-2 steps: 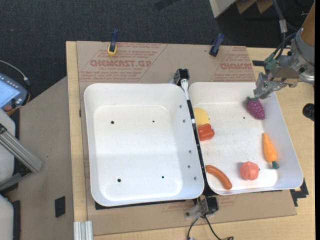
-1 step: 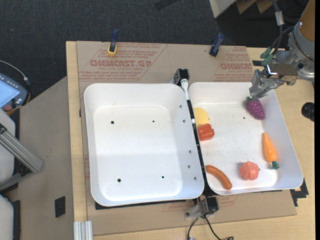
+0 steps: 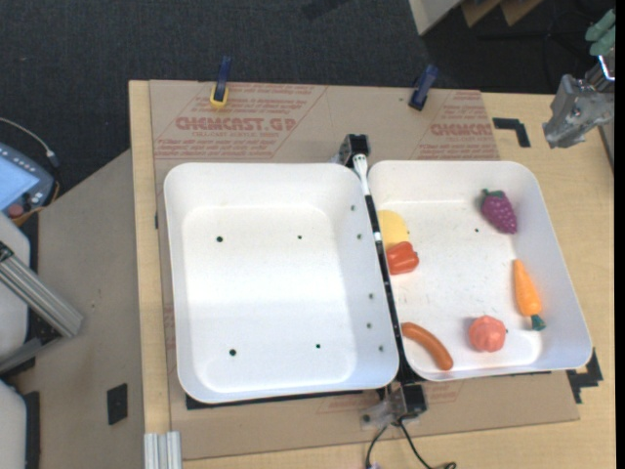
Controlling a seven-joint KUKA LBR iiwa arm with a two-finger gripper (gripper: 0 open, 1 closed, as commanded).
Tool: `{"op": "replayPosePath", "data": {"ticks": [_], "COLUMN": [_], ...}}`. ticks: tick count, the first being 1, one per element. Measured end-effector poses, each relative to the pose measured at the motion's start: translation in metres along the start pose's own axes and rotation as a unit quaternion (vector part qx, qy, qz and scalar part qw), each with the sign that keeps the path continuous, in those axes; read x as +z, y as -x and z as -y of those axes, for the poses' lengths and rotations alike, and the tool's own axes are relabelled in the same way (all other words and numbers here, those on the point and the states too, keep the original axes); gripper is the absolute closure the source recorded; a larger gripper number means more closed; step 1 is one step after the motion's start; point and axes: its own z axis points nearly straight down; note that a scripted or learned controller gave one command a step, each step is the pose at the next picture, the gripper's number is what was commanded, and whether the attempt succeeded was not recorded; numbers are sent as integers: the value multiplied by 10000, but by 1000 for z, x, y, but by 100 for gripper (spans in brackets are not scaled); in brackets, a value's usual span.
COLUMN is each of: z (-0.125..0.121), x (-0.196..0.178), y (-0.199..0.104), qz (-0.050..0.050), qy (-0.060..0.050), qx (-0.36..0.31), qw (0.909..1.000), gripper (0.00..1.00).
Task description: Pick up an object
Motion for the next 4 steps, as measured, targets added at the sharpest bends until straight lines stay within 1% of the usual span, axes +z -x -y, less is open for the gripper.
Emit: {"op": "replayPosePath", "data": {"ticks": [1,4], "z": [-2,-5], "x": [-1,-32], "y": [1,0], "qz": [9,27], "qy": [-78,-16], "qx": [17,11], "qw": [10000,10000], "gripper": [100,100]}}
